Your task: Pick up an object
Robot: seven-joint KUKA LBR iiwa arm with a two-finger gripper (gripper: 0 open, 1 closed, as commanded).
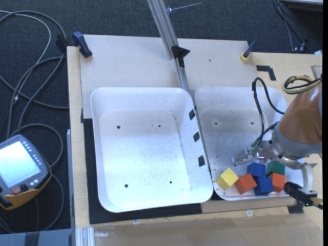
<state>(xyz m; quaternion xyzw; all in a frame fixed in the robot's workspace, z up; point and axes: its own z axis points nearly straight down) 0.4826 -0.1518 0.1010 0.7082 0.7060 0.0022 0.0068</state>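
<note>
Claw [252, 155] position noted: it hangs low over the near right part of the right bin [225, 106], just above and to the left of the block cluster, and you cannot tell from this view whether it is open or closed; nothing is visibly held. Your arm [302, 122], grey with the orange band, covers the right rim of that bin and hides part of the pile. The left bin [102, 106] plays no part in this step. For a sound pick, in my judgement you should select an outlying block rather than the packed middle: the yellow block [228, 179] lies apart at the left end of the cluster, with bare floor around most of it, and offers the cleanest approach. The red block [246, 183] sits just right of it, touching or nearly touching the blue blocks [259, 177]; a green block [275, 168] and an orange block [278, 181] crowd the far right under the arm. Descend square over one block only, and expect neighbours to shift if you go into the middle. Relative to the claw, the yellow block lies below and slightly left in the view, near; the blue blocks lie just beside it.
</note>
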